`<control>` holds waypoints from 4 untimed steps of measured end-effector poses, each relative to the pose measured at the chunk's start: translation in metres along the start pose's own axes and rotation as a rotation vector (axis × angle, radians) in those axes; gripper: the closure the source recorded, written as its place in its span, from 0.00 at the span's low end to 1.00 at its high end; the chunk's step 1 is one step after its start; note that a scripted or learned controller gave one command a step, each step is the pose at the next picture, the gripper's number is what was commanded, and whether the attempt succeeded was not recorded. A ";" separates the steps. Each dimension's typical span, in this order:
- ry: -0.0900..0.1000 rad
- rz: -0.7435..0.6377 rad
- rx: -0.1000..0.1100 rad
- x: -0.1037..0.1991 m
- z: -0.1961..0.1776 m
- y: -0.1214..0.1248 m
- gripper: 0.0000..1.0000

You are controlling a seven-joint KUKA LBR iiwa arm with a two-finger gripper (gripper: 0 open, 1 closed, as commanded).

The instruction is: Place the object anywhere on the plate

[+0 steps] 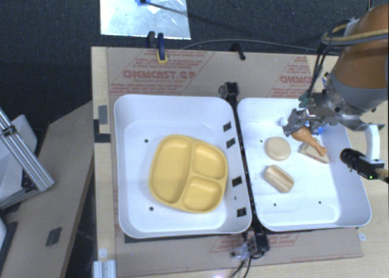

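though the jaws (296,121) hover over the right bin (316,213), their opening cannot be made out.

Glossy plastic plate (188,173) — smooth white bins (176,109)

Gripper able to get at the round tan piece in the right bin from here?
Probably yes. The gripper hovers just up-right of the round tan piece, nothing lies over it, and the bread-roll piece sits apart below.
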State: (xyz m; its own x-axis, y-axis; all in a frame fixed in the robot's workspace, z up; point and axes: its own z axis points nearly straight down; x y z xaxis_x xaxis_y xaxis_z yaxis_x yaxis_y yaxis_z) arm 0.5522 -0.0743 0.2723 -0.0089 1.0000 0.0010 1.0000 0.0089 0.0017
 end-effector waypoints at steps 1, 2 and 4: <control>0.001 -0.001 0.000 0.053 0.021 0.001 1.00; 0.001 -0.001 0.000 0.106 0.020 0.003 1.00; 0.001 0.000 0.001 0.198 0.036 0.010 1.00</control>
State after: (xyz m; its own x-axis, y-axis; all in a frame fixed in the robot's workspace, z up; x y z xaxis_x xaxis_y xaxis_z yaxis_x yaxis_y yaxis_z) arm 0.5601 0.1235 0.2361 -0.0088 1.0000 0.0016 1.0000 0.0088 0.0004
